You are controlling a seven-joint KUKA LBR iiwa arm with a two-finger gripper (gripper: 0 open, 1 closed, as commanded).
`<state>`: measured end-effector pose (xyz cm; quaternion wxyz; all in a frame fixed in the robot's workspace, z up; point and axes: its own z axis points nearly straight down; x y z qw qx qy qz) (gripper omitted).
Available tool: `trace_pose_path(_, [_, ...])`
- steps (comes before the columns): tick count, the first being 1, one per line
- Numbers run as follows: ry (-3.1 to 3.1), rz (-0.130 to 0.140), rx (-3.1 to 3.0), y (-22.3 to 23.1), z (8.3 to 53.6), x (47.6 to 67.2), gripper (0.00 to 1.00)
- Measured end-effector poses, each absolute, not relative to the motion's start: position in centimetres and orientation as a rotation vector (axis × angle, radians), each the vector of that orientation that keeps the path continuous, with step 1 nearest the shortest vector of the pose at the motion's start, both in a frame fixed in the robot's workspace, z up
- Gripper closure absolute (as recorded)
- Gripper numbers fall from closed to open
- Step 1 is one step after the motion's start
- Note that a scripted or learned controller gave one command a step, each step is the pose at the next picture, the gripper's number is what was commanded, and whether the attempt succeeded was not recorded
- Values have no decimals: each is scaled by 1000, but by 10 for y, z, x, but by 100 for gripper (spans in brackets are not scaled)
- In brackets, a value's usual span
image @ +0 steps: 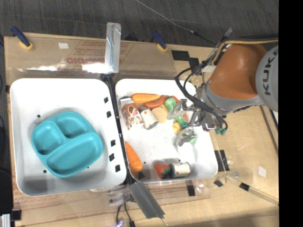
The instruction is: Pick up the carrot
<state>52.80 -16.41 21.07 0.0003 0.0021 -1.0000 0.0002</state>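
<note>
The carrot (pixel 134 159), orange and tapered, lies against the left wall of the right bin (pixel 208 148), near its front corner. My gripper (pixel 183 124) hovers over the right side of that bin, well to the right of the carrot and a little farther back. Its two metal fingers (pixel 187 137) stand apart, so it is open. A small green and yellow toy (pixel 178 125) lies under the gap between them and is not gripped. Nothing hangs from the gripper.
At the back of the right bin lie a long orange piece (pixel 144 98), a red-brown piece (pixel 159 102), a brown-and-white carton (pixel 132 116) and a pale block (pixel 160 115). A small can (pixel 180 169) and red toy (pixel 162 169) lie in front. A teal divided plate (pixel 67 142) sits in the left bin.
</note>
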Motion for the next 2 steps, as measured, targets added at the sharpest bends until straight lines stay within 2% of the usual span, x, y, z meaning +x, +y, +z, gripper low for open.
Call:
trace_pose_path(1, [-3123,-4,289,-208,109,581,0])
trace_pose_path(2, [-3105,6,528,-203,97,615,0])
